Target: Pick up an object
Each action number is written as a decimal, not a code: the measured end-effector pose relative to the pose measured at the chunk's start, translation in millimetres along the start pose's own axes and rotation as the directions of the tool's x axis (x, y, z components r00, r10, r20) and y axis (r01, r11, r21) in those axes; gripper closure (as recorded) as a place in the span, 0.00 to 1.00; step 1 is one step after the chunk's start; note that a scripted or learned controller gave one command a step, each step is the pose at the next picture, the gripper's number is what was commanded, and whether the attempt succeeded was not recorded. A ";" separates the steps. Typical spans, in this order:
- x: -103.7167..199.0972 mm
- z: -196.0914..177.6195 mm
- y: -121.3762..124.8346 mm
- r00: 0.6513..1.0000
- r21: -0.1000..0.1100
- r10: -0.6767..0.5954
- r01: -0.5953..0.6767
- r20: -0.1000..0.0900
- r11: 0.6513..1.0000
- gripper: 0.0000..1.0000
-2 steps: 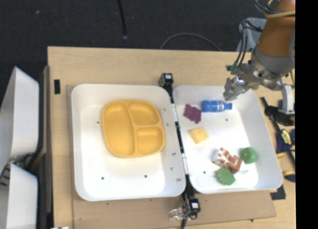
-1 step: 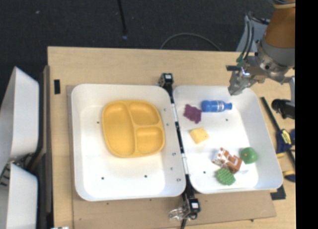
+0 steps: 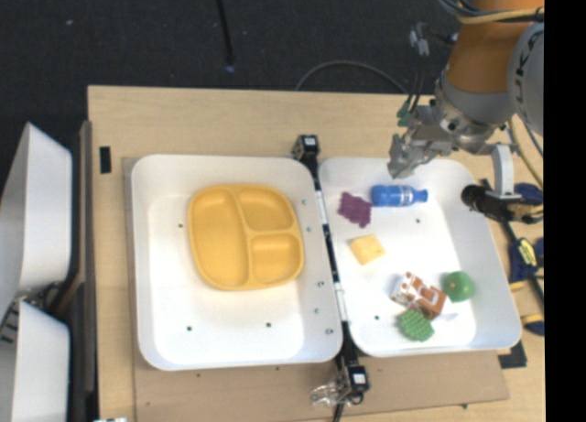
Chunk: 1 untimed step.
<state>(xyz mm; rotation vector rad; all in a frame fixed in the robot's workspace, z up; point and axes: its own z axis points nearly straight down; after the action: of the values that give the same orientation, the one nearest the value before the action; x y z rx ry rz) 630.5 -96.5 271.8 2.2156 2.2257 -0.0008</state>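
- The pincer (image 3: 400,167) hangs over the far edge of the right bin (image 3: 476,319), its tip just above and to the left of the blue bottle (image 3: 398,196); the tip is small and dark, so I cannot tell how it stands, and nothing visible sits in it.
- The blue bottle lies on its side near the bin's far wall, the nearest candidate for a grasp by my reading.
- Just beside the bottle, toward the divider, lies a purple piece (image 3: 354,209); nearer the camera is a yellow block (image 3: 367,249).
- Toward the near right corner sit a brown and white toy (image 3: 418,293), a green ball (image 3: 457,286) and a green textured piece (image 3: 416,325), close together, some touching.
- The left bin (image 3: 156,319) holds a yellow divided plate (image 3: 245,235), well apart from the arm.
- Progress: every object rests on a bin floor, so the pick appears not yet done; descent, closing and lifting all seem left to do.
- The grey arm with its orange band (image 3: 485,54) is cut off at the upper right, and its wrist hides part of the bin's far rim.
- Clamps and cables on the bench (image 3: 229,118) at the right are hard to make out.
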 end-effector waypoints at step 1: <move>59.2 11.4 11.4 1.000 0.001 -0.002 0.002 -0.001 1.000 1.00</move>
<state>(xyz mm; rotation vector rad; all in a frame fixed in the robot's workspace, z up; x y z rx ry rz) 641.6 -37.2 260.4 2.2145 2.2288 -0.0005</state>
